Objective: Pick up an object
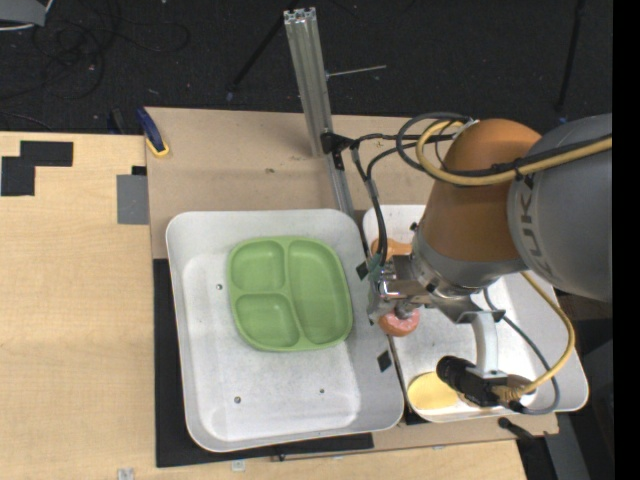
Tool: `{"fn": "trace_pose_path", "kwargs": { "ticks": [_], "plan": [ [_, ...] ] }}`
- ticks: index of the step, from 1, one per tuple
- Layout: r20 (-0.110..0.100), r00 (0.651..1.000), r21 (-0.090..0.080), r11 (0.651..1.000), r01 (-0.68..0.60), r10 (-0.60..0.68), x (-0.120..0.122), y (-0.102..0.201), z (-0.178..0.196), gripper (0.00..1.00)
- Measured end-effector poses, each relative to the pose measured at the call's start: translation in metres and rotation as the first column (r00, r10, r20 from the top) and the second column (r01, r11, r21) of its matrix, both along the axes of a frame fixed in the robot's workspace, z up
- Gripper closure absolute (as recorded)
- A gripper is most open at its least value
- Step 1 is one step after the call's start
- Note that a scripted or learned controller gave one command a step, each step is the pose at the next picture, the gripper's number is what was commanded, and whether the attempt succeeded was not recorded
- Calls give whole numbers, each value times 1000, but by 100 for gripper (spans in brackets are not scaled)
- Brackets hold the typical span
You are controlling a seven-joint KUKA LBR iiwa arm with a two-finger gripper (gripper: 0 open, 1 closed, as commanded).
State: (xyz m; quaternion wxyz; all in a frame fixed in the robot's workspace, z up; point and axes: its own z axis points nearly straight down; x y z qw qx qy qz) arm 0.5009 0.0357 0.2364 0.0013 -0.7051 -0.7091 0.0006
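My gripper (393, 303) hangs low over the left edge of the right bin (560, 388), under the arm's orange band. A small pink and red object (404, 321) sits right beneath it, touching or nearly touching it; whether it is held is hidden. An orange object (383, 247) peeks out just behind the gripper. Near the front of the right bin lies a pale yellow object (430, 395). The arm hides much of that bin.
The left bin (200, 388) holds a green divided plate (290, 293) with three compartments. A metal post (315, 98) rises behind the bins. The raised rims of the two bins meet close to the gripper.
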Motion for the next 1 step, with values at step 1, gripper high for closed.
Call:
{"fn": "trace_pose_path", "kwargs": {
  "ticks": [1],
  "plan": [
    [-1, 1000, -1, 1000, 0, 0, 11, 46, -10, 100]
  ]
}}
